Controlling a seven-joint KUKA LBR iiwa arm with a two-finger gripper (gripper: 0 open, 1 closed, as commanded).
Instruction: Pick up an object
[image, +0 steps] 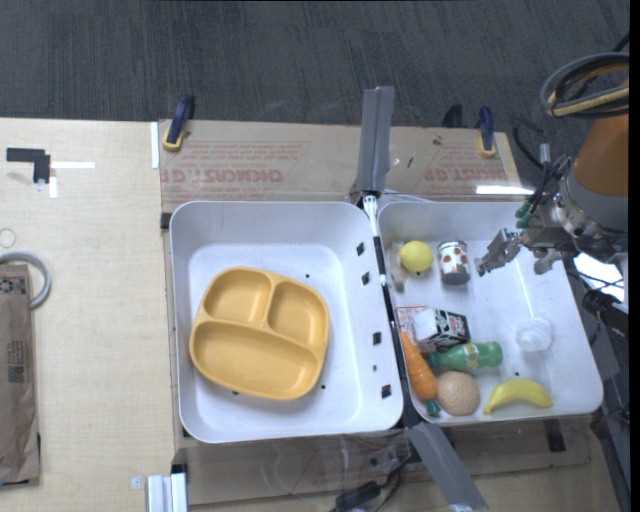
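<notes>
Bench (80, 300), light wood, cardboard sheet (260, 165) at the back under two blue clamps. Two shallow white bins side by side on it. Left bin (190, 400) holds a yellow divided plate (262, 332), three compartments, sitting flat a bit left of centre. Right bin (575, 340) carries all the small stuff. Arm (605, 165), orange band showing, comes in from the right edge above the right bin's far right corner. End effector (500, 252) hangs over the upper middle of the right bin, fingers spread apart a little, nothing between them, tips pointing left toward the small can (454, 262). Can stands upright, just right of the yellow ball (416, 257), both near the bin's back left. Lower down: green bottle (468, 356) lying on its side, white-and-red packet (432, 324) just above it. Carrot (418, 368) lies along the left wall, touching the bottle's end. Round tan object (458, 393), can't tell what, sits at the front beside the carrot tip. Banana (517, 396) at front right, curved, apart from the rest. Clear cup or lid (533, 335) near the right wall, faint. End effector is near the can, not touching it.
</notes>
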